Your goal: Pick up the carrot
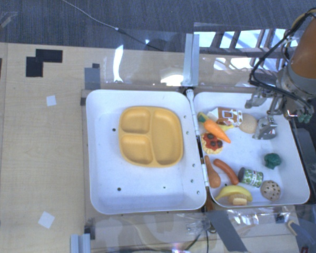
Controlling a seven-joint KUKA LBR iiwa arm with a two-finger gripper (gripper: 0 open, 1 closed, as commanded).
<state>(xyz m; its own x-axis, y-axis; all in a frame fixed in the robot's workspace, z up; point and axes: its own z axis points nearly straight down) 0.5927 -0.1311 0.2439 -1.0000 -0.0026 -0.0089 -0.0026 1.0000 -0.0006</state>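
Carrot (217,129) (stem perhaps hidden) unheld.

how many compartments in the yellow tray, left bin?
3. The yellow plastic divided tray sits in the left white bin: two small compartments stacked on its left side, upper and lower, and one tall compartment on its right. None look hidden.

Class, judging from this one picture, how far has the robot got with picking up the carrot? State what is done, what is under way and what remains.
Done: nothing visible yet; the carrot lies in the right bin, near its left wall, beside the pizza slice. Under way: the gripper is over the same bin, but to the carrot's right, near the round beige item, with nothing between its fingers. Left: move across to the carrot, close on it and lift.
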